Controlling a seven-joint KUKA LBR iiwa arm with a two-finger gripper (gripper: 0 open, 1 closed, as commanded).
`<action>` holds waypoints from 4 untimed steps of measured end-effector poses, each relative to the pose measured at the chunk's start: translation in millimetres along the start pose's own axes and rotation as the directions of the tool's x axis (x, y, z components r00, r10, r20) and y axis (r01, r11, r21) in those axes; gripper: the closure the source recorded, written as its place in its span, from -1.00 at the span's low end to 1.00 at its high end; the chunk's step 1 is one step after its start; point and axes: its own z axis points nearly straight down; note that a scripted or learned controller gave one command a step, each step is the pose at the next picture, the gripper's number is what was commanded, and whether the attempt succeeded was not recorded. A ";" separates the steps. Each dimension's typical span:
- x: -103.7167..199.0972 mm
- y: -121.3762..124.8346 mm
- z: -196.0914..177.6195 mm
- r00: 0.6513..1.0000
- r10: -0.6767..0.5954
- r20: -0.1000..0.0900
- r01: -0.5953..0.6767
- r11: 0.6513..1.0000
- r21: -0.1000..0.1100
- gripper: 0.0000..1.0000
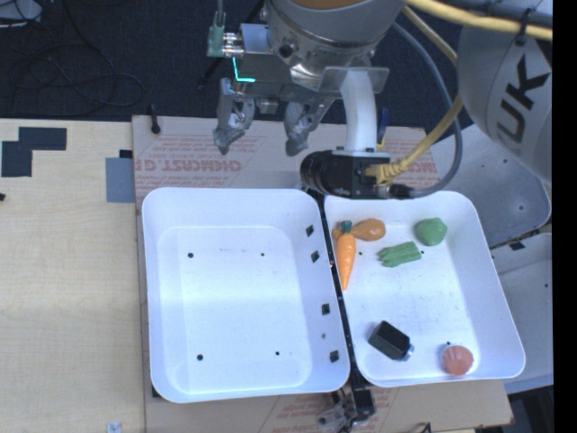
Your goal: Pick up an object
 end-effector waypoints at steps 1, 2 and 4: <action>1.0 -0.3 -9.5 1.000 -0.004 0.002 0.004 1.000 0.004 1.00; 2.3 -0.7 -18.6 1.000 -0.008 0.003 0.008 1.000 0.008 1.00; -3.0 76.3 77.9 1.000 0.010 0.002 -0.010 1.000 0.000 1.00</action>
